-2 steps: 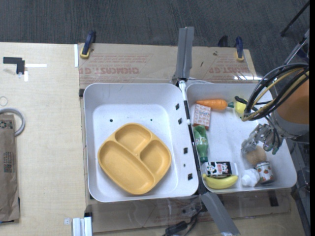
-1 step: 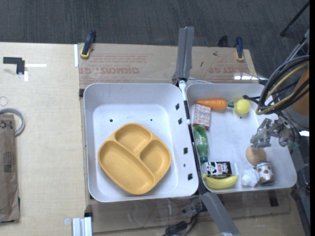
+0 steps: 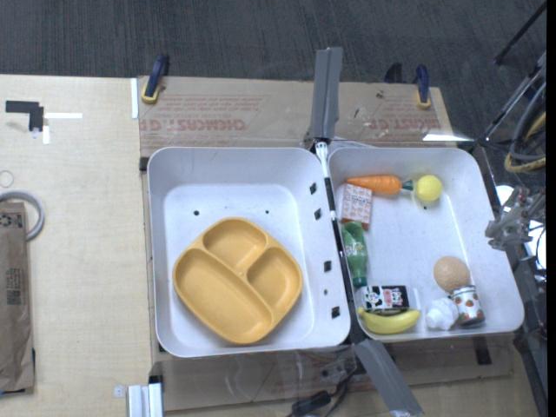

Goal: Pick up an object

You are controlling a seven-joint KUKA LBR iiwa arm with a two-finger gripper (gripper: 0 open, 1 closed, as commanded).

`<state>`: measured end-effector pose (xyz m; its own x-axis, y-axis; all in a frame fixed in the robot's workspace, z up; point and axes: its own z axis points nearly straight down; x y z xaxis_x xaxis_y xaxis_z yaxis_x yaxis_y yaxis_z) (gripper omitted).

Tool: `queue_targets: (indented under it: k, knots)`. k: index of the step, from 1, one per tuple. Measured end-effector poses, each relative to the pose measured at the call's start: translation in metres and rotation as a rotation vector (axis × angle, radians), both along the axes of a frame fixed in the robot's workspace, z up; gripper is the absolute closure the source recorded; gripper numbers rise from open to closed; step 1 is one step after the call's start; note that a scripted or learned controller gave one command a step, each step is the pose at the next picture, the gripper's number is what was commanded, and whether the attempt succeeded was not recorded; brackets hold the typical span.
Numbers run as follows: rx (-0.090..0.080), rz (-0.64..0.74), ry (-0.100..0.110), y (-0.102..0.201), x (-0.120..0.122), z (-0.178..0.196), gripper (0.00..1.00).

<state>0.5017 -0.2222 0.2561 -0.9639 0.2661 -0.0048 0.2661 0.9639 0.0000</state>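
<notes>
The right bin [image 3: 491, 200] holds several small objects. An orange carrot [image 3: 375, 183] and a yellow ball [image 3: 427, 188] lie at its far end. A red-and-white packet [image 3: 355, 205] and a green packet [image 3: 354, 248] sit along its left wall. A tan round object [image 3: 451, 273], a small can [image 3: 468, 305], a white lump [image 3: 440, 315], a black-and-white carton [image 3: 385, 298] and a banana [image 3: 389, 321] lie at the near end. A grey metal gripper [image 3: 508, 224] sits at the right edge, just outside the bin's right rim and touching none of the objects.
The left bin [image 3: 165, 233] holds a yellow divided plate [image 3: 237, 279]. A grey divider bar [image 3: 327, 94] rises between the bins at the back. Cardboard [image 3: 226, 111] lies behind the bins. A brown paper bag [image 3: 13, 294] lies at the far left.
</notes>
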Motion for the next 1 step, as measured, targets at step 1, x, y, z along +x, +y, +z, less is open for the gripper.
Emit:
queue_targets:
  k: [1]
  knots:
    - [-0.004,0.532,-0.012,0.0039,0.0212,-0.1563,1.0]
